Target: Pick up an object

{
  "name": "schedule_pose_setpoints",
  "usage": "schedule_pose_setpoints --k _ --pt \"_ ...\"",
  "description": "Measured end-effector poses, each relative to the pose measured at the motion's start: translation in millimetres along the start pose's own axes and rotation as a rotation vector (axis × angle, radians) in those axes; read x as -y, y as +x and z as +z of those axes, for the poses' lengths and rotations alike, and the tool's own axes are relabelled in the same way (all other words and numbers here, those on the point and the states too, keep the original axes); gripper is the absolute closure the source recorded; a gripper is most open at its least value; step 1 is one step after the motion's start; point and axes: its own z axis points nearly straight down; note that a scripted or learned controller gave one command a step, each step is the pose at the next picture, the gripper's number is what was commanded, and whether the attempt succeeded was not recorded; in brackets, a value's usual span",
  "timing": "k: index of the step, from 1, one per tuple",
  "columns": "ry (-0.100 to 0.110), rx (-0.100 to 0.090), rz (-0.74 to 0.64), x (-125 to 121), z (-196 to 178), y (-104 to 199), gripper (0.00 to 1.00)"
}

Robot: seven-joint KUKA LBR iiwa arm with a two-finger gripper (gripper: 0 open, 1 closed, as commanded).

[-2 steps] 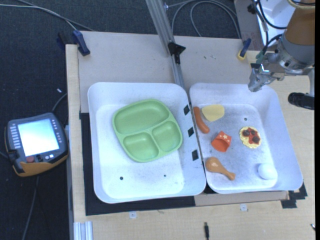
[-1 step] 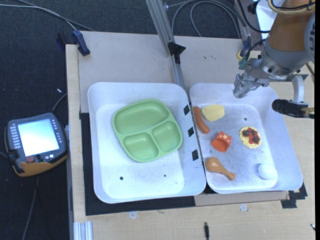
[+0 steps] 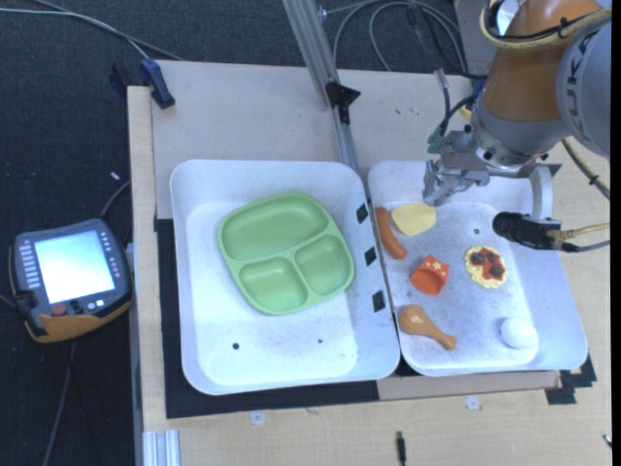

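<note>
Reaching at upper right, the gripper (image 3: 439,194) nears the yellow wedge (image 3: 414,219); jaw state unclear; next, descend and clamp.

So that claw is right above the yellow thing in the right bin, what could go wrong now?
A few things, probably. The gripper hovers at the upper edge of the yellow wedge, not its middle, so it may just nudge it. The hot dog lies right beside the wedge and could get knocked or caught too. Both sit close to the bin's left wall, leaving little room for fingers.
</note>
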Motion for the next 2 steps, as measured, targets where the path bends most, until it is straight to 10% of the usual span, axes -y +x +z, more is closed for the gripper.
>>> schedule_pose_setpoints --k 2 --pt "-0.001 0.000 -0.001 21 -8 92 1.00"
